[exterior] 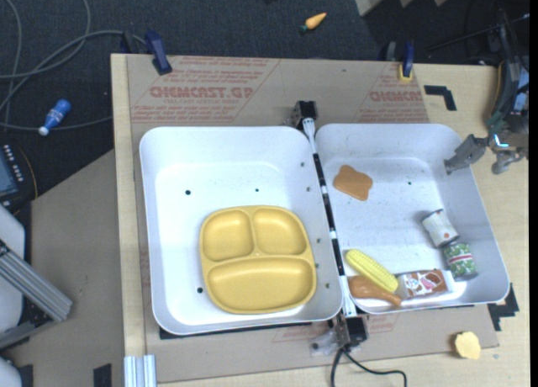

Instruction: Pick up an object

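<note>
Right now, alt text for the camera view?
Two white bins sit side by side: the left bin holds a yellow divided plate; the right bin holds a toast slice, corn cob, small can and other items. The gripper hovers at its far right edge.

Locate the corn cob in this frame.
The corn cob lies in the right bin, at its near-left corner, close to the divider between the bins. It partly overlaps an orange spoon-like piece, with a flat snack packet to its right.

A yellow divided plate (256, 259) sits in the left bin (168, 158); corn (371, 270) and a can (438, 227) lie in the right bin (395, 141), the hand (487, 154), possibly empty, at its edge.
</note>
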Tool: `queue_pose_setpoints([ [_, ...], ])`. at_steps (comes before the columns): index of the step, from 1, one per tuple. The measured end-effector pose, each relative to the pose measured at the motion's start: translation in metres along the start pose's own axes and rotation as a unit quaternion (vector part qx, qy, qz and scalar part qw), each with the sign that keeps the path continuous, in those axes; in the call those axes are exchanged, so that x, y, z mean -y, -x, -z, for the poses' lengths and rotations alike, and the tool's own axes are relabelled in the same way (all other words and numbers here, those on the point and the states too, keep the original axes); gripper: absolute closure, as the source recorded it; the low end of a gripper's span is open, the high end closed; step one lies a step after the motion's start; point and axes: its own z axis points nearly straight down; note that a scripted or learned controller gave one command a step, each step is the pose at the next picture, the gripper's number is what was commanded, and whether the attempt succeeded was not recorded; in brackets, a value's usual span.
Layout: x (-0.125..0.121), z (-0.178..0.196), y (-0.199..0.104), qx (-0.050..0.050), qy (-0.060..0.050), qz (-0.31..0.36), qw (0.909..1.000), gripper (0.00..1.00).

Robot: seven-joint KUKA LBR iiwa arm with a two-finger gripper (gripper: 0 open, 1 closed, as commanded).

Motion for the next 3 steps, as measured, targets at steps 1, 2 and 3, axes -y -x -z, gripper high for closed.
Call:
queue_pose_setpoints([
  [1,0.001,-0.164,0.000,-0.007,-0.002,0.002,1.0000,0.00],
  [2,0.071,-0.161,0.003,-0.005,-0.002,0.001,1.0000,0.00],
  [3,0.068,-0.151,0.006,0.000,0.000,0.000,1.0000,1.00],
])
